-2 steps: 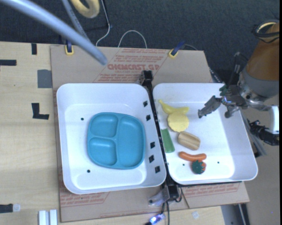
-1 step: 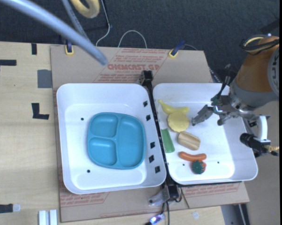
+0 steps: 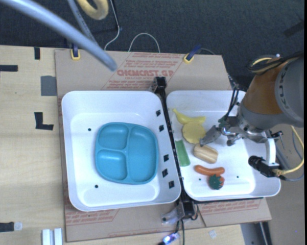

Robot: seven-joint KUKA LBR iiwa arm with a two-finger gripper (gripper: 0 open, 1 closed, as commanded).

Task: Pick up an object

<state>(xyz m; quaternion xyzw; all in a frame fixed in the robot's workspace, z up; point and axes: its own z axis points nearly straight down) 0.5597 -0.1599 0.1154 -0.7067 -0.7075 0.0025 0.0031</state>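
The grey arm's two-finger gripper (image 3: 213, 135) hangs low in the right-hand white bin (image 3: 245, 185), fingers parted a little with nothing between them; the small tan bread-roll-shaped toy (image 3: 206, 154) lies just below and slightly left of the tips, its long axis running roughly left to right across the frame. The yellow plastic piece (image 3: 192, 131) sits just left of the fingers; I judge the roll the likelier target.

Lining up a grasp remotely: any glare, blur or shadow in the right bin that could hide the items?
Camera view: right bin evenly lit, no strong glare; small items read clearly. The gripper is slightly soft and casts a faint shadow near the bread roll. A blurred grey bar crosses top left, out of focus.
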